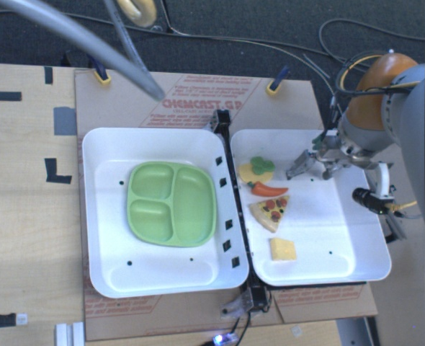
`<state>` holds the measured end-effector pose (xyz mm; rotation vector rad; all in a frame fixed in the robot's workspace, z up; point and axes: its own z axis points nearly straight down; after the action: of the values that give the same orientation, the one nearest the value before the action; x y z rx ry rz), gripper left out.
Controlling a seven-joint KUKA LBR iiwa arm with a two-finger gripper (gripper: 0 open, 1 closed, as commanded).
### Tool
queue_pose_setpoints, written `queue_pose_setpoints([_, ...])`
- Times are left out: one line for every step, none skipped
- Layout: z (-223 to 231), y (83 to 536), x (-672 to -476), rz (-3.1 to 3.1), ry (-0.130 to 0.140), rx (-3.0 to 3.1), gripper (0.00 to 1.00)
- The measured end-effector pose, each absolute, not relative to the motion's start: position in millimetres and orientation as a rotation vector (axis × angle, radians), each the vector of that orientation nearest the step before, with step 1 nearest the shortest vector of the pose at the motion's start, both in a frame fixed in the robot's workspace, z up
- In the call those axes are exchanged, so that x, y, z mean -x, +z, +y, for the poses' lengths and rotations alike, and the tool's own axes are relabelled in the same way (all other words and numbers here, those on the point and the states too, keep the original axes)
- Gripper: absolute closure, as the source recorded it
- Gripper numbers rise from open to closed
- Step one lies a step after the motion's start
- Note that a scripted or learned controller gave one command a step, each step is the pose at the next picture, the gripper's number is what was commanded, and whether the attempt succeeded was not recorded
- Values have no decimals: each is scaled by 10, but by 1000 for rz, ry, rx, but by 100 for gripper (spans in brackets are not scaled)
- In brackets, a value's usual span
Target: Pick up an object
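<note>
In the right bin (342, 222) lie several toy foods along its left side. A yellow and green piece (256, 169) is farthest back, then a red-orange pepper (269, 189), a pizza slice (270, 211) and a yellow block (282, 249). My gripper (305, 173) hangs over the back of the right bin, just right of the yellow and green piece and apart from it. Its fingers (294, 169) are spread open with nothing between them.
A green divided plate (173, 202) sits in the left bin (104, 193). A black divider (230, 193) runs between the bins. Cables (374, 197) trail near the right bin's right wall. A grey pole (75, 31) crosses the top left.
</note>
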<state>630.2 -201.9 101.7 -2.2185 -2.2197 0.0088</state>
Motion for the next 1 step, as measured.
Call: queue_pose_setpoints([-2020,852,-6307,-2225,5,2221,0])
